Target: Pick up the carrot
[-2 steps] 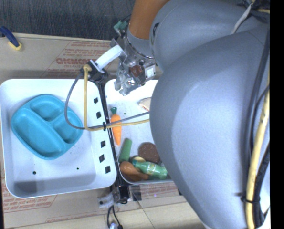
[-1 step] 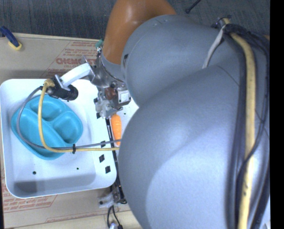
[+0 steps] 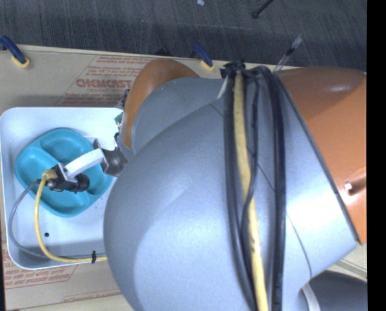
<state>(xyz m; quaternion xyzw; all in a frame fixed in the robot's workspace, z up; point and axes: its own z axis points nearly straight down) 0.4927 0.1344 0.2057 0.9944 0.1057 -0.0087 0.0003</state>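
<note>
"One question first: where is the carrot?"

"I can't place it. The arm (image 3: 199, 193) hangs across most of the desk (image 3: 82, 76) and hides whatever lies beneath it. In the left bin (image 3: 8, 173) I can make out a blue bowl (image 3: 60, 151) and bare white floor around it. I can't pick out anything carrot-shaped there."

"And the hand?"

"The hand (image 3: 113, 162) sits low over that bin, just at the bowl's right edge. I cannot tell whether it is wide or narrow, and I can't see anything held in it."

"So what could go wrong from here?"

"Mostly a grab on the wrong thing. The hand is so close to the bowl that a straight drop could land on its rim and tip or shove it. It could also clamp the bowl instead of the carrot."

"And if the carrot is under the arm?"

"Then my guess is a miss. Closing beside it would give an empty lift, and a carrot is round and tapered, so a glancing touch may roll it off toward the bin wall. Pinched near the thin end, it could slide out on the way up."
</note>
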